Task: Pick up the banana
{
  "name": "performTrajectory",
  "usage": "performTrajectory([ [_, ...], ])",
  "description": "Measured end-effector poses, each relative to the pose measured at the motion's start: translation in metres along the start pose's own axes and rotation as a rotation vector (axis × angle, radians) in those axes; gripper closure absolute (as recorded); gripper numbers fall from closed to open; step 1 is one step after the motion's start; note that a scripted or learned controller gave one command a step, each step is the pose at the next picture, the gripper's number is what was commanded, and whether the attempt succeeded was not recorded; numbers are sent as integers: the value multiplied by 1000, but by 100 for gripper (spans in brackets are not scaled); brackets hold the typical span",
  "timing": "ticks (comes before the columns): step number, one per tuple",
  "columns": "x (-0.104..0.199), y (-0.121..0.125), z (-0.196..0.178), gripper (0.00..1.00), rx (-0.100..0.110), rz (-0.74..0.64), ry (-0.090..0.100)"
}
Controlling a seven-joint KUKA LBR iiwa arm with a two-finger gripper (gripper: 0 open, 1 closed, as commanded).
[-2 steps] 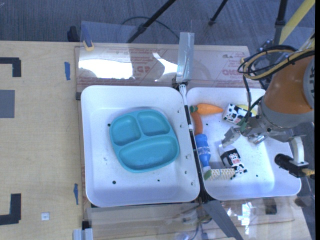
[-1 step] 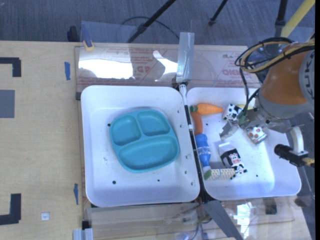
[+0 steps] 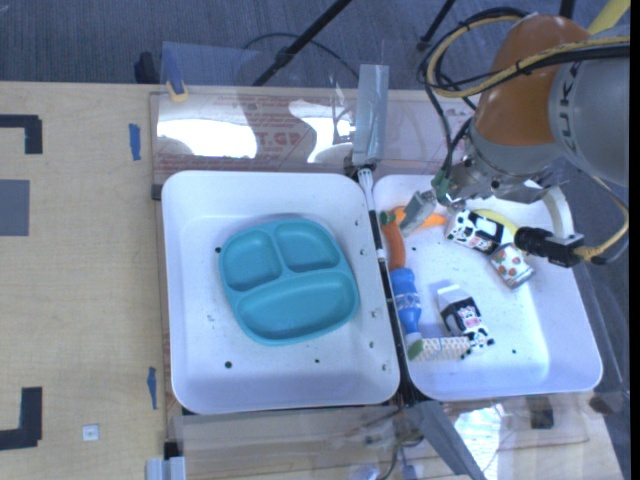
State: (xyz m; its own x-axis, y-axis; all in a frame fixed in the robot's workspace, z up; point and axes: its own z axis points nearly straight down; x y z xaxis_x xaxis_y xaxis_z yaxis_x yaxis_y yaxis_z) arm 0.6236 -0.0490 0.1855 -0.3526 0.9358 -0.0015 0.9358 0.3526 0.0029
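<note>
The hand [image 3: 440, 196] hovers over the right bin's [image 3: 560, 363] far left corner; whether it is open or closed I cannot tell. The banana [image 3: 503, 222] lies just to its side, toward the arm's base, long axis pointing roughly away from the hand, its far end tucked under the arm.

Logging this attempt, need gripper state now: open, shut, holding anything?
Gripper: over the back left of the right bin, beside the carrot; open or shut cannot be told.
</note>
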Motion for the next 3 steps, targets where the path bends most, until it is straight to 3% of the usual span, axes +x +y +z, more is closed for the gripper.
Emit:
performTrajectory([
  [1,-13,-4,-35,0,-2,-138,-2],
  [2,-97,10,50,0,0,-103,-1],
  [3,-153,-9,92,0,5,-95,22],
])
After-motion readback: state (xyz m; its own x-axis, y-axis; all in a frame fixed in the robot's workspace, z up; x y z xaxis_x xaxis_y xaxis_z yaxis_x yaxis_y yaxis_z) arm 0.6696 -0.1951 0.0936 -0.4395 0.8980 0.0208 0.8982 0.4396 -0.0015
